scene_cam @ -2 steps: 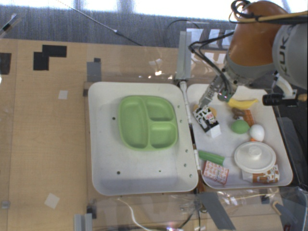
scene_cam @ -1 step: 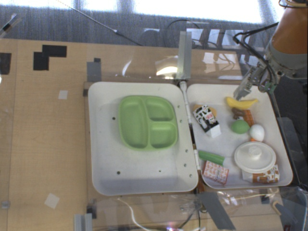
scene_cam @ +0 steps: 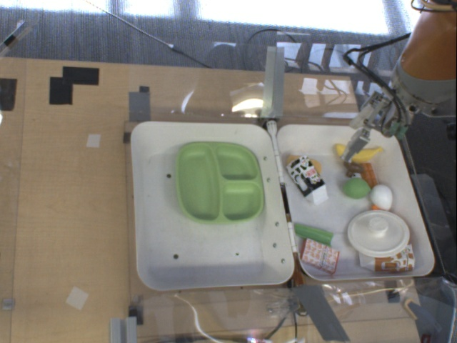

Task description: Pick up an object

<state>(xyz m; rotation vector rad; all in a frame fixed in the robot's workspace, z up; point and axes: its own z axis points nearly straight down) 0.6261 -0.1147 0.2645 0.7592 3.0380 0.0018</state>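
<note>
Over on the right, the arm point(scene_cam: 428, 48) reaches down into the right bin point(scene_cam: 421, 213), its gripper point(scene_cam: 355, 151) low at the banana point(scene_cam: 360, 153); whether it is open or closed I can't tell. Left bin point(scene_cam: 153, 213) holds a green tray point(scene_cam: 218, 181). Nearer sit a white bowl point(scene_cam: 378, 233), a cow carton point(scene_cam: 305, 175), a lime point(scene_cam: 355, 188) and an egg point(scene_cam: 381, 196). Things crowd close there, so a pinch could slip off the curved banana or knock the lime aside.
</note>
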